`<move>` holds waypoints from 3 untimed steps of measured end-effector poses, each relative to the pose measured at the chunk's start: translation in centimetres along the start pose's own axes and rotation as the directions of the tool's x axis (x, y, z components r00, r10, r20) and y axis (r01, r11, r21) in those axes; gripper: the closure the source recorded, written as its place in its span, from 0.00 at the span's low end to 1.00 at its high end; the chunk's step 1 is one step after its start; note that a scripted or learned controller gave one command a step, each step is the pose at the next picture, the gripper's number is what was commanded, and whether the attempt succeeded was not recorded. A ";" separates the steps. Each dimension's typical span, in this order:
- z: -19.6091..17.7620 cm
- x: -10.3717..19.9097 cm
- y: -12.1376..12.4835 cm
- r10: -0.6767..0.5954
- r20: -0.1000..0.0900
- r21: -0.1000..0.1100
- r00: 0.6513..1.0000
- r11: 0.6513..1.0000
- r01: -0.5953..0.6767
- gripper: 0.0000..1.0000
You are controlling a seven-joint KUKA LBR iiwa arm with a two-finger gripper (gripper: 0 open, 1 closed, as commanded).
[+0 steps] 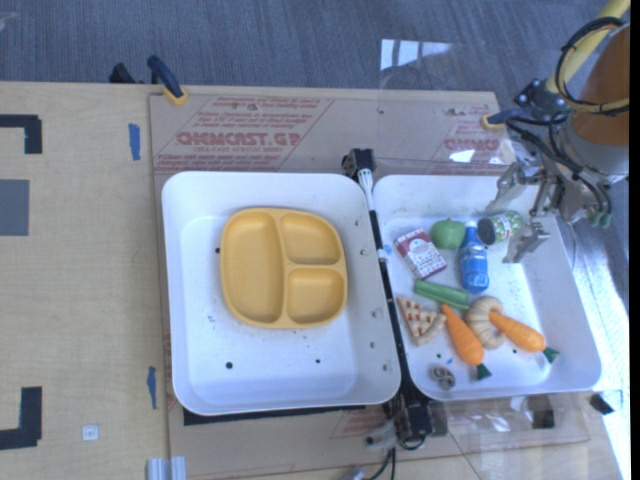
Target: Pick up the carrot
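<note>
Two orange carrots with green tips lie in the right bin [575, 308]. One carrot [463, 337] points toward the front edge, and the other carrot [519, 333] lies slanted at the front right. My gripper [517, 220] hangs over the far right part of this bin, well behind both carrots. Its fingers [528, 240] stand open. A small green bottle with a dark cap [499, 228] lies right by the fingers; I cannot tell whether they touch it.
A beige garlic bulb [485, 318] sits between the carrots. Also in the right bin are a blue bottle [473, 265], a green cucumber [441, 293], a pizza slice [420, 319], a red box [421, 252] and a green lime [448, 234]. A yellow divided plate [283, 267] lies in the left bin [190, 348].
</note>
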State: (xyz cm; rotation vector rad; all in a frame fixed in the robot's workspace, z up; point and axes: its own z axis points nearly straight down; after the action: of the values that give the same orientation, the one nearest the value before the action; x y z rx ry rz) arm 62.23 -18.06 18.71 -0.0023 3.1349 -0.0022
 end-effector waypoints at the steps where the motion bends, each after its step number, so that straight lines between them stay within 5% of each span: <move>1: -1.2 9.6 1.4 0.190 -0.003 -0.001 0.982 0.982 -0.190 0.00; 2: 8.9 11.8 3.4 0.322 0.005 0.000 0.947 0.947 -0.322 0.00; 3: 8.1 13.3 -1.0 0.572 0.001 0.002 0.820 0.820 -0.572 0.00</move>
State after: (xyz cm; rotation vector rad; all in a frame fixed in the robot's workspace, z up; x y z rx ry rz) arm 49.02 -19.12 10.54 0.9369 2.9906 -0.0025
